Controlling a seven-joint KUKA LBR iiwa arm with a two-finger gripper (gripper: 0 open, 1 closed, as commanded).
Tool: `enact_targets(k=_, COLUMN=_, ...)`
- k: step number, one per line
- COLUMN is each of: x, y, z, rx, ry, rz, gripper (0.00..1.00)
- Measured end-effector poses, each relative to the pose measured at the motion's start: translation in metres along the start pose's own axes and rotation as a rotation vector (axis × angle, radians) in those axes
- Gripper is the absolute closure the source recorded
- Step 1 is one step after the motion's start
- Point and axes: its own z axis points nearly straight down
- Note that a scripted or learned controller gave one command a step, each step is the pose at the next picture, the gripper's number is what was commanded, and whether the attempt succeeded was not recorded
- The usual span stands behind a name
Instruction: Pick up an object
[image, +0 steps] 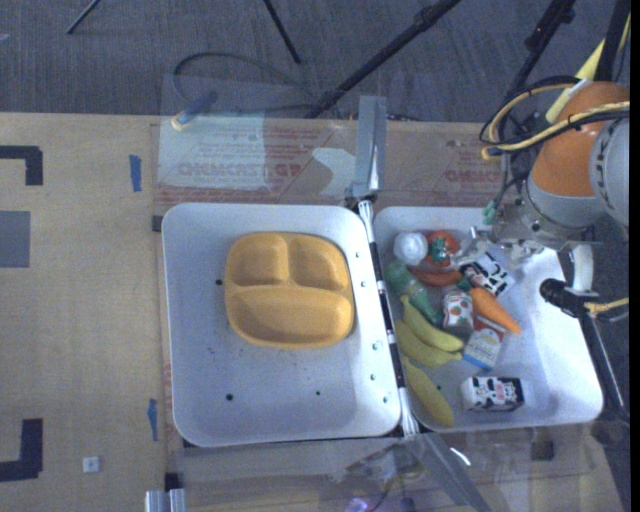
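The right bin (560, 370) holds a heap of toy food. At its back lie a white ball (410, 246), a red tomato (441, 243) and a black-and-white carton (487, 272). An orange carrot (495, 310) lies beside a small red-and-white carton (458, 308). Yellow bananas (425, 338) run along the left wall, with another banana (430, 392) nearer the front. A cow-patterned carton (492, 393) lies at the front. My gripper (500, 240) hangs over the bin's back right, just above the black-and-white carton, under the orange wrist band (570, 150).
The left bin (200, 380) bears a yellow divided plate (290, 288). A metal divider (385, 330) separates the two bins. Cables loop above the wrist at the upper right. A black part of the arm (565, 295) reaches over the right bin's right side.
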Motion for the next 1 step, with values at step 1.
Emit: enact_targets(k=1, x=-0.0295, y=0.0163, z=-0.0780, rx=-0.011, ry=-0.002, rz=-0.160, gripper=0.00)
